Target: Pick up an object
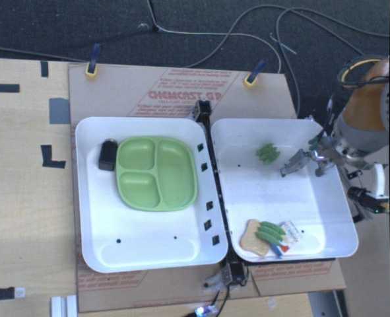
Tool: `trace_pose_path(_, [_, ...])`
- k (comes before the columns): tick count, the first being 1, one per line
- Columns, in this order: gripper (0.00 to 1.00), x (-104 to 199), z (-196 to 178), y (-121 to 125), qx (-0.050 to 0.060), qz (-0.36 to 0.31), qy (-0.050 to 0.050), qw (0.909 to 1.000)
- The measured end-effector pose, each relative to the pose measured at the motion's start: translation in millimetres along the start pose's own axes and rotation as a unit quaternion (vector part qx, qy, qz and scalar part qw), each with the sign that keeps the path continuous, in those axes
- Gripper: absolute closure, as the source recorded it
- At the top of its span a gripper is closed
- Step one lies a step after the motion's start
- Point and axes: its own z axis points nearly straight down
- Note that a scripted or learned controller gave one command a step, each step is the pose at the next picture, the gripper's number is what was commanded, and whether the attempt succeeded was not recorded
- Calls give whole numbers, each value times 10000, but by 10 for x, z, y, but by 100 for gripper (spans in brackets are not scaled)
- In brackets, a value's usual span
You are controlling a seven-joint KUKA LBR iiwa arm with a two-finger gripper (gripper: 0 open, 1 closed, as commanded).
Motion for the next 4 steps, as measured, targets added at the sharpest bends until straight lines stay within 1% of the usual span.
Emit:
trace_pose_path(1, [0,7,536,-5,-16,-4,-8,10000])
trace_pose_path(2, [100,13,403,6,-32,-9,-6,10000])
trace_pose_path(3, [100,49,-179,93,-51,-7,-2,10000])
trace_pose_path(4, [100,53,-812,67,-59,-6,-7,10000])
